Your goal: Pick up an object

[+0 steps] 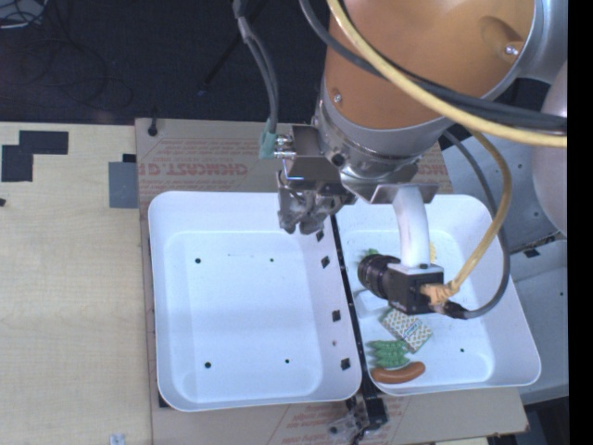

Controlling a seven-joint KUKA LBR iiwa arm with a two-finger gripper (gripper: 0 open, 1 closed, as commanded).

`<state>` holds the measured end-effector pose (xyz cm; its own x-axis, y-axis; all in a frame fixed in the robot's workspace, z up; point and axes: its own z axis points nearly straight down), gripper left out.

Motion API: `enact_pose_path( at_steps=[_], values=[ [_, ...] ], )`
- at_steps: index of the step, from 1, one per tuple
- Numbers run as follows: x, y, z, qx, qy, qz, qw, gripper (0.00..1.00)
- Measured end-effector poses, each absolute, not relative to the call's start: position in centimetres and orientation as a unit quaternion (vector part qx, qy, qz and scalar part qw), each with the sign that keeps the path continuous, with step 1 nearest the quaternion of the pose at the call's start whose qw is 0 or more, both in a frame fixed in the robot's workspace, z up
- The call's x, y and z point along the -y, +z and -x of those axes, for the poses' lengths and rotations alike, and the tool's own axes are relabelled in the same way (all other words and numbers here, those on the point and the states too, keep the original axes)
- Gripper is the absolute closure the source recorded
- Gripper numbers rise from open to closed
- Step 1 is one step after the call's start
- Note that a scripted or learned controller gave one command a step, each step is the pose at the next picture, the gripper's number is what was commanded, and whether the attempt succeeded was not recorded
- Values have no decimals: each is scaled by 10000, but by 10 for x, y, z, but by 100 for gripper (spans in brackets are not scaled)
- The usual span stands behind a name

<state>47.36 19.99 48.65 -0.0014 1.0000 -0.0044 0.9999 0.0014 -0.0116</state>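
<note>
A small white packet with a green-and-red check pattern [408, 329] lies in the right shallow white plastic bin [505, 355], near its front, with a bumpy green pea-pod toy [387, 349] just beside it and a reddish-brown sausage-shaped toy [398, 372] at the front wall. Another green item [371, 254] peeks out further back, mostly hidden. The grey two-finger gripper [301, 219] hangs over the divide between the bins, at the back edge of the left shallow white bin [176, 341]; nothing shows between its fingers, and whether they are apart or together cannot be told. A black camera unit [394, 281] juts from the arm above the toys.
</note>
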Motion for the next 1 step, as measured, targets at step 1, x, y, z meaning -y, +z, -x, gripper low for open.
enact_pose_path(
  at_steps=[1],
  values=[
    [-230, 477, -538, 7076, 22, 7066, 4, 100]
  ],
)
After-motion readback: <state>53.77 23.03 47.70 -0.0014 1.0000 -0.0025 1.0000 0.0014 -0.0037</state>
